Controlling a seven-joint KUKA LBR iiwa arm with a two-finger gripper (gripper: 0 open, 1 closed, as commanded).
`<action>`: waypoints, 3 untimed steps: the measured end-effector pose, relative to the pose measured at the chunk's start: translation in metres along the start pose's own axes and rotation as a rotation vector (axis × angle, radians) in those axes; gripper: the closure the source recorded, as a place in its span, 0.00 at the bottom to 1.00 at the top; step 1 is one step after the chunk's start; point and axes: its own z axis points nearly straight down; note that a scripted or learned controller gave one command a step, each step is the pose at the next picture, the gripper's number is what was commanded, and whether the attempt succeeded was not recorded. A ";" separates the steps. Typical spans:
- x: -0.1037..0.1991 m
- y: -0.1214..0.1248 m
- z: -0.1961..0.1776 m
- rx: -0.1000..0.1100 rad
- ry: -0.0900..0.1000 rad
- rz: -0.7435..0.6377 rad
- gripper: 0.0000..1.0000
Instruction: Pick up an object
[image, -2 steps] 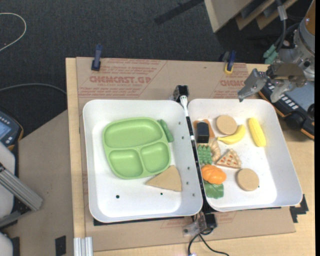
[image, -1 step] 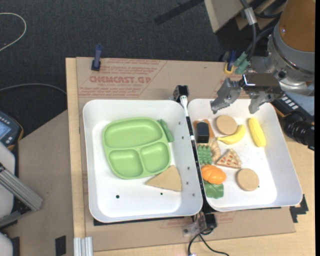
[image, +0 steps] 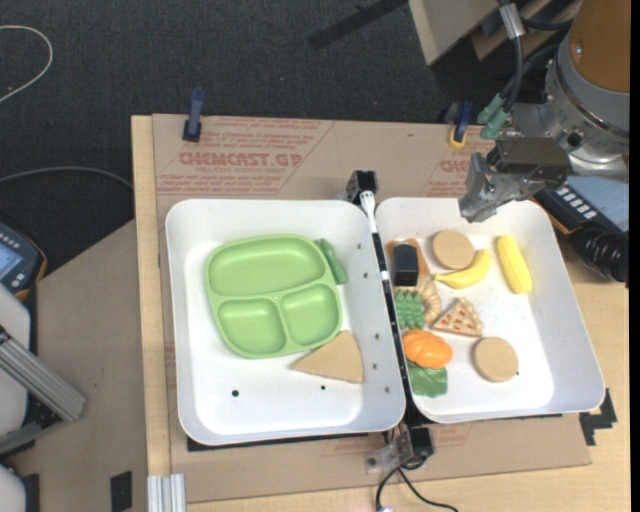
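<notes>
Nothing is picked yet: every candidate object lies in the right bin (image: 570, 330). Nearest the claw is a round tan cookie (image: 452, 249), with a banana (image: 470, 271) curling under it and a corn cob (image: 514, 263) just to its right. Further down: a black block (image: 405, 265), a green leafy piece (image: 409, 306), a pizza slice (image: 458, 320), an orange pepper (image: 427, 349) and a second tan disc (image: 495, 359).

The gripper (image: 482, 203) sits over the bin's top rim, above and just beyond the cookie, apart from all items. Nothing visible between its fingers, so I judge it empty. How wide it is set: can't tell, the view angle hides the gap.

Left to do, by my read: descend onto an item, close, lift. Basically the whole pick.

Left bin (image: 190, 330) has a green divided tray (image: 272, 294) and a tan wedge (image: 332, 360) touching the tray's lower right corner. Both are well away from the arm.
</notes>
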 end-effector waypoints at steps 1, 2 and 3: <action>-0.028 0.001 0.175 0.025 -0.002 0.005 1.00; 0.020 -0.003 0.208 0.014 0.002 -0.003 1.00; 0.025 0.000 0.050 -0.015 0.004 -0.002 1.00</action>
